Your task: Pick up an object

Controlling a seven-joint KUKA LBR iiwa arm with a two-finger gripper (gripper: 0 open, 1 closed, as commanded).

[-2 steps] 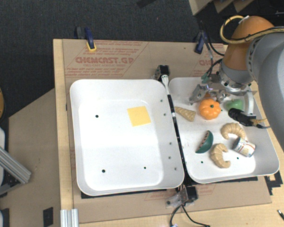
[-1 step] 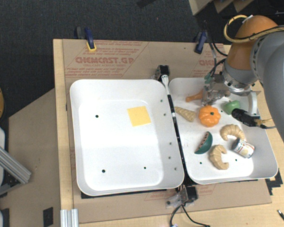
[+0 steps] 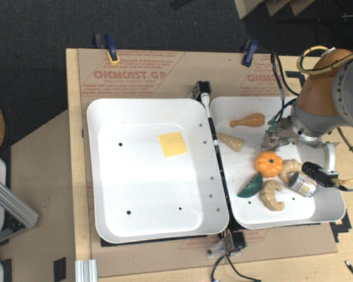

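Observation:
My gripper [image 3: 276,138] hangs low over the back half of the right bin [image 3: 326,211], reaching in from the right. Just in front of it sits a small orange pumpkin [image 3: 269,164]. An orange drumstick-shaped piece [image 3: 247,121] lies to its left near the bin's far wall. A pale cone-shaped piece [image 3: 230,141] rests by the left wall. A knobbly beige piece [image 3: 291,168], a small tin [image 3: 302,185], a croissant [image 3: 273,196] and a green piece [image 3: 250,187] crowd around the pumpkin. Nothing shows in the gripper's grasp.
The left bin [image 3: 100,175] holds a flat yellow square [image 3: 173,144]. Blue clamps [image 3: 111,46] [image 3: 249,50] hold the cardboard sheet at the bench's far edge. A black clip [image 3: 202,89] joins the bins at the back.

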